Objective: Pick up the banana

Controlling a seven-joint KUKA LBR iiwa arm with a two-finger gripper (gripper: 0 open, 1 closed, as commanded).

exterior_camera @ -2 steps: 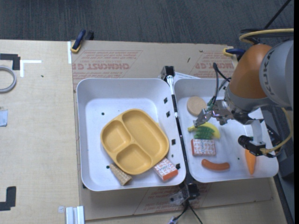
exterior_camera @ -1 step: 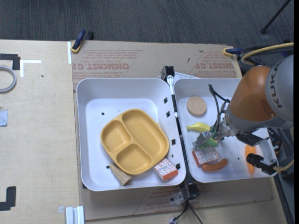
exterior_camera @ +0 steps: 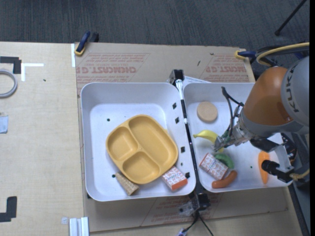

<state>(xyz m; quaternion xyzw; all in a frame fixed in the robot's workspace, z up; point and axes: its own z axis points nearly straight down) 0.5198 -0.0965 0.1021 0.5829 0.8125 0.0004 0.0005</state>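
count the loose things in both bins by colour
yellow: 2, divided plate, banana
tan: 2, round cracker, wafer block
orange: 2, sausage, carrot
red-and-white: 2, carton, packet
green: 1, green piece
total: 9

Glossy plastic banana, matt cardboard

A pale wooden bench is covered to the right by a printed cardboard sheet, on which two white bins are set side by side. A blue clamp is fixed at the cardboard's far left corner.
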